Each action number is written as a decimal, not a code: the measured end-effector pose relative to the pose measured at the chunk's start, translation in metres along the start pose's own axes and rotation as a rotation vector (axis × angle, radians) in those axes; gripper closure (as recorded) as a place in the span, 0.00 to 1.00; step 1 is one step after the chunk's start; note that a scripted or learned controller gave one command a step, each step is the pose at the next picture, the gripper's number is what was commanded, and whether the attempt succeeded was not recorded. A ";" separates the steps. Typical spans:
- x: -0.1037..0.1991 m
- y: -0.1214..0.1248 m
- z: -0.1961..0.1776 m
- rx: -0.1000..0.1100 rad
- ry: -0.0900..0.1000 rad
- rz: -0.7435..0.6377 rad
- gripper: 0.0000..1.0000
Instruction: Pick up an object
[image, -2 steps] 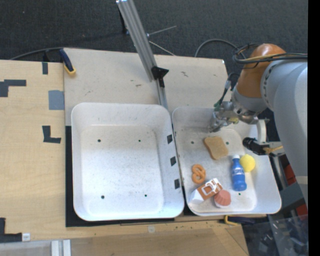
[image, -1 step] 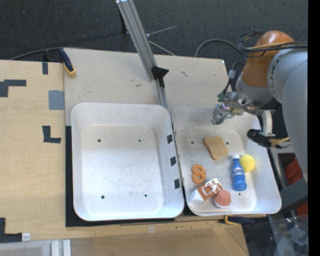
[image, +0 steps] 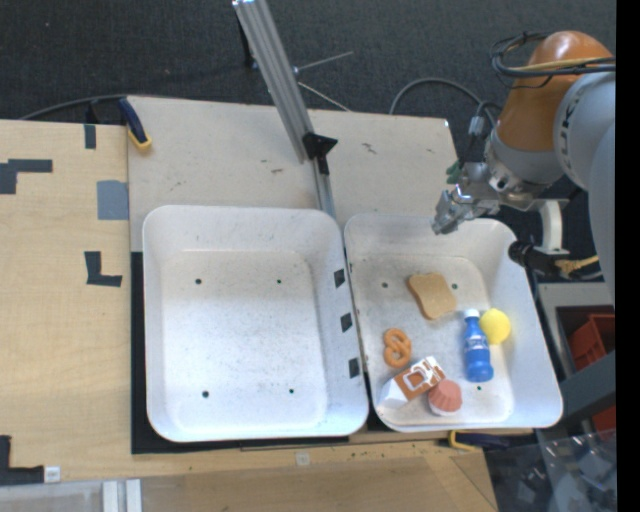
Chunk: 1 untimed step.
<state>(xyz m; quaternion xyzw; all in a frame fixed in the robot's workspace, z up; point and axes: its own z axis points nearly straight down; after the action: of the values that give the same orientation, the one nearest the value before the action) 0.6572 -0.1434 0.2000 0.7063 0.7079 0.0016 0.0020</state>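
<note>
Tool over right bin's far rim — pale bench, dark floor.

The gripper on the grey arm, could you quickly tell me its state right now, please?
Gripper: cannot be told; it hangs over the right white bin's far rim.

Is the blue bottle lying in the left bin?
No, the blue bottle lies in the right bin, beside the yellow ball.

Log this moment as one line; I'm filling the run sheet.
gripper: over right white bin far rim | holding: nothing seen | in bin: tan bread slice, blue bottle, yellow ball, orange pretzel
</note>
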 end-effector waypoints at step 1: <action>0.001 0.001 -0.018 0.004 0.001 0.001 1.00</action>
<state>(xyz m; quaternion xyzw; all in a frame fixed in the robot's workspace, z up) 0.6577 -0.1428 0.2177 0.7066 0.7076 0.0005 0.0004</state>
